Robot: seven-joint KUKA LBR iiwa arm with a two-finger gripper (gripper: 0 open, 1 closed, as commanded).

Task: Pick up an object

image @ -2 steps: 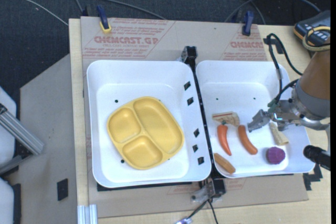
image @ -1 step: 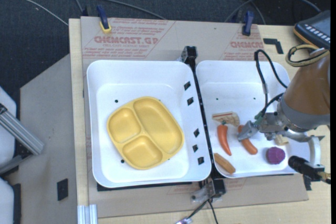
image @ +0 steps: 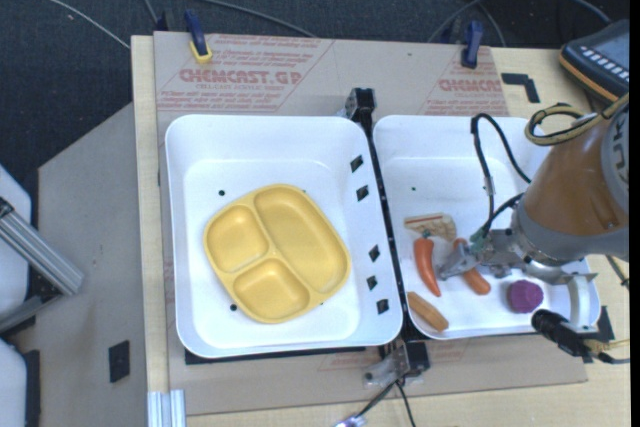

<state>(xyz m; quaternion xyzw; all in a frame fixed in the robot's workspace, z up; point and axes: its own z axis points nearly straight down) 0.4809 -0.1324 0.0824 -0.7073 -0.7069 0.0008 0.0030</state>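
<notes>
The two-finger gripper point(image: 462, 260) hangs low in the right white bin point(image: 440, 150), its fingers slightly apart and clamped on nothing. Just beside it lie a small orange-red toy sausage point(image: 477, 282) and a slim red-orange plastic carrot point(image: 427, 265) — a round purple plastic toy point(image: 525, 295) sits farther off.

The arm point(image: 575, 190) runs out past the right edge and covers the right bin's point(image: 420, 140) far side. The gripper point(image: 462, 262) is small and dim, perhaps touching the sausage point(image: 478, 282). A dark device point(image: 603, 63) on the bench point(image: 300, 65) is cut off at right.
</notes>
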